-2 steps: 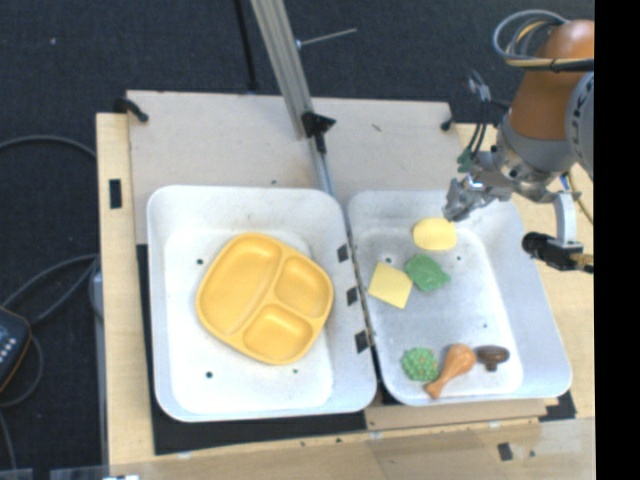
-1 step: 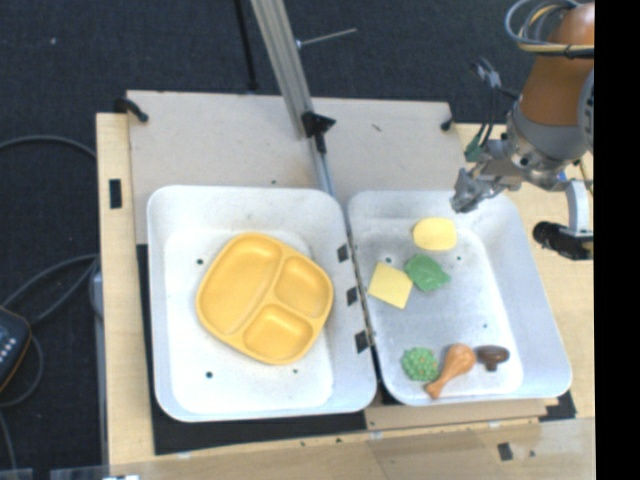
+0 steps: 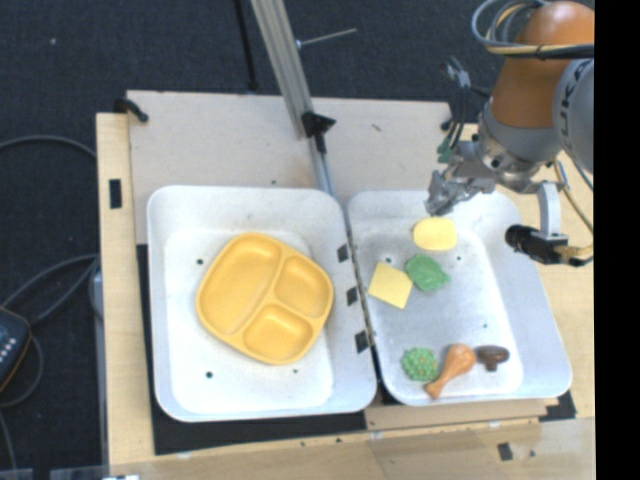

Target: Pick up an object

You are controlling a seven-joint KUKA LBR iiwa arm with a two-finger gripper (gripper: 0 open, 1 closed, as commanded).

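Two shallow white bins (image 3: 180, 388). Left: one yellow three-compartment plastic plate (image 3: 264, 297). Right: six toy foods, among them one pale yellow oval (image 3: 435, 234) just below jaws; jaw state unclear.

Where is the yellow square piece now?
The yellow square piece lies in the right bin, near its left wall, touching the green leafy piece.

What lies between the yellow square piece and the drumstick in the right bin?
In the camera view, only bare bin floor lies between the yellow square piece and the drumstick.
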